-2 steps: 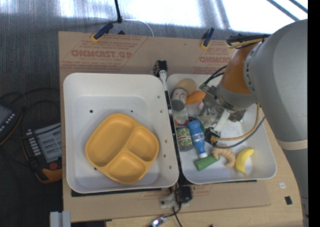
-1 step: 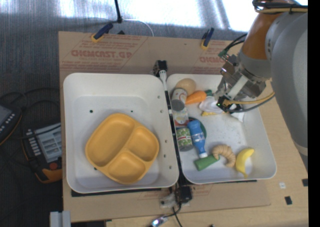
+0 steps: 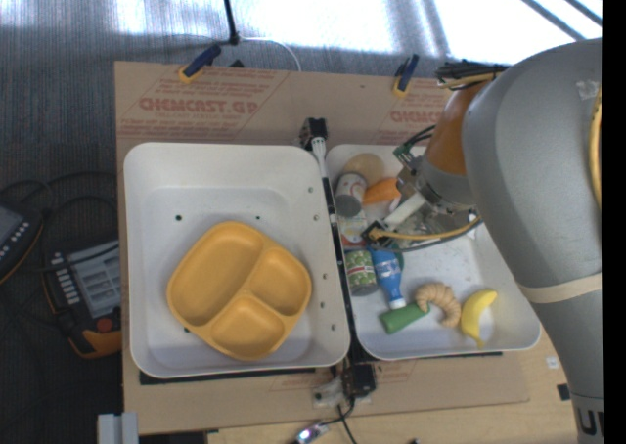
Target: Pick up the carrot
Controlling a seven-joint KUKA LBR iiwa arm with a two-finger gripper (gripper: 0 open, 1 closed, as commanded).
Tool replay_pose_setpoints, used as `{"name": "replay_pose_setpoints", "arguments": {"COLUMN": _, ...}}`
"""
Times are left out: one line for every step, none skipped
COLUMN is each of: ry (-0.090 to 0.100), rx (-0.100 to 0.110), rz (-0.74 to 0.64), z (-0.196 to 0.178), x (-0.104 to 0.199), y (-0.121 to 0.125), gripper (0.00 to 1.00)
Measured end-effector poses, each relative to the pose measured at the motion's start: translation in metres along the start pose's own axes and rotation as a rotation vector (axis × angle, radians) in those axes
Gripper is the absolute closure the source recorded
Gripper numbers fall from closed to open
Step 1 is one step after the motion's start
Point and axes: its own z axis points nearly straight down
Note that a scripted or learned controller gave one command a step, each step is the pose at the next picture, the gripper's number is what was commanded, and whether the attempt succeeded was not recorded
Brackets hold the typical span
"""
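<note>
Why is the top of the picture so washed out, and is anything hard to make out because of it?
In the camera view, bright light streaks across the floor above the bench, bleaching detail there; the white bins look evenly lit; the yellow plate shows clearly; the carrot is partly hidden beside the arm, whose bulk looks soft and close.

— What are the surfaces like?
— Two smooth white plastic bins [image 3: 147, 237] on brown printed cardboard [image 3: 196, 100]; the yellow plate [image 3: 240, 288] looks matt plastic.
— The arm [image 3: 548, 178]?
— Smooth, satiny grey casing.
</note>
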Motion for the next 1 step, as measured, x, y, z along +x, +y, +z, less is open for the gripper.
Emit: {"name": "replay_pose_setpoints", "arguments": {"ry": 0.01, "rx": -0.005, "rz": 0.332, "z": -0.0012, "x": -0.0209, "y": -0.0058, "gripper": 1.0}}
